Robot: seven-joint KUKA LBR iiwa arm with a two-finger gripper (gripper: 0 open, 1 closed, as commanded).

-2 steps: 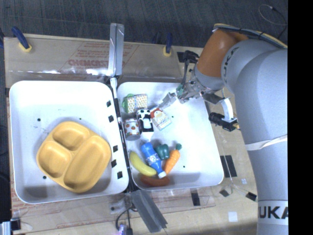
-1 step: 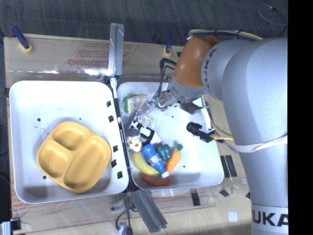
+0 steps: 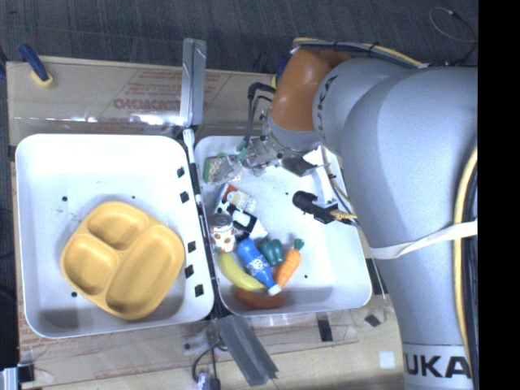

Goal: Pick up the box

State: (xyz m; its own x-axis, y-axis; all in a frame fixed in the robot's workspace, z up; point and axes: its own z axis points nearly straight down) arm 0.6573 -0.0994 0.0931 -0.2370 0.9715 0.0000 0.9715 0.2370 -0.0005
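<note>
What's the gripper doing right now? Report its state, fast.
Gripper: low over the right bin's far-left corner; state cannot be told.

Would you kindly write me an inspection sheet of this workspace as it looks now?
Surface: two white bins, left bin and right bin, side by side on the bench.
Job's things: small box at the right bin's far left corner.
Clutter: yellow divided tray in left bin; banana, carrot, blue bottle in right.
Grippers: gripper low beside the box.
Cables: black cable behind the bench.
Surroundings: dark floor.
</note>
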